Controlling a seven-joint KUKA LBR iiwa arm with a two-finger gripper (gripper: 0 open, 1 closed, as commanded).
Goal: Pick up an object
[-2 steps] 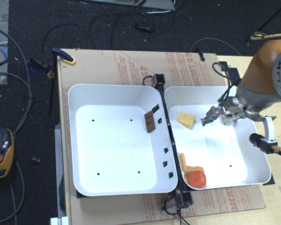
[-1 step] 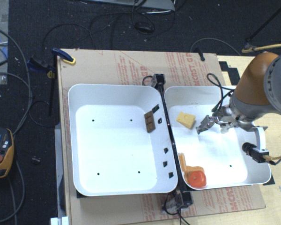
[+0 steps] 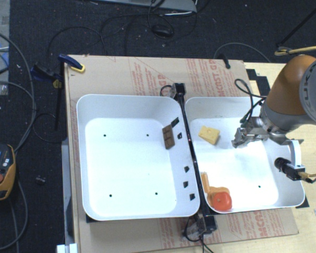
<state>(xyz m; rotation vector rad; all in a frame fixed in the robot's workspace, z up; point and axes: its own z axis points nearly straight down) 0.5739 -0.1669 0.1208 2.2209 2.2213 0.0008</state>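
The arm's tool (image 3: 244, 139) hangs over the right bin (image 3: 284, 196), just right of a yellow block (image 3: 210, 135).

The view does not settle whether the tool is released or clenched; nothing shows between its tips. The yellow block lies in the right bin's upper left part, and a red ball (image 3: 221, 200) with an orange piece (image 3: 216, 189) sits in its lower left corner. A brown bar (image 3: 169, 136) rests in the left bin (image 3: 95, 107) near the divider, on the table (image 3: 121, 70).

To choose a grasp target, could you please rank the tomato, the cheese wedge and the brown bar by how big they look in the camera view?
1. Tomato and cheese wedge: they look alike, so no ranking.
2. Brown bar: smallest, thin.
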